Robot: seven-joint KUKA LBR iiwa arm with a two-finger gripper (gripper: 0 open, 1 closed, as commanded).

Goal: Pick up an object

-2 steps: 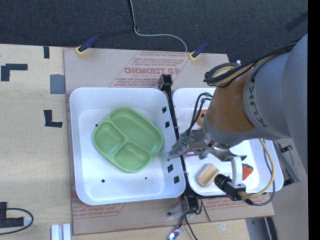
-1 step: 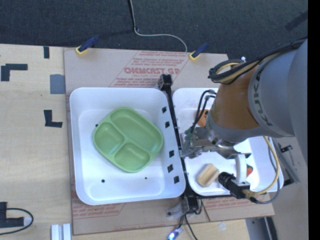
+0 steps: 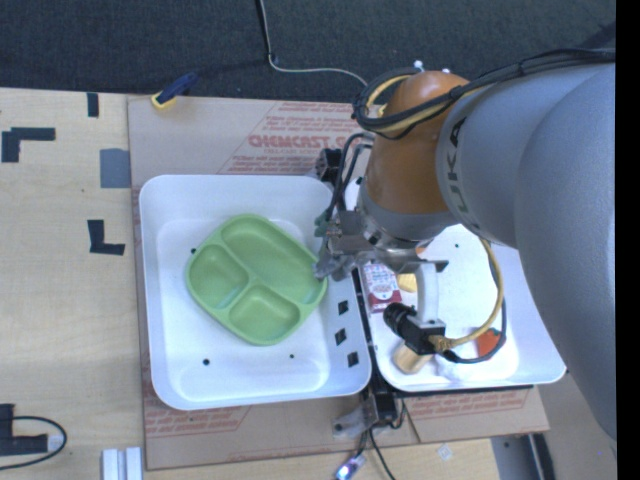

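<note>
Because the wrist hangs over the divider between the two bins, I worry the gripper (image 3: 335, 258) will catch the green tray's (image 3: 255, 280) raised rim, tip it, or slide it along the smooth floor of the left bin (image 3: 160, 298) rather than lift it. I cannot tell how the fingers stand; the arm hides them. The tray lies flat at frame centre-left, its long axis running from upper left to lower right, its right edge just beside the gripper.
</note>
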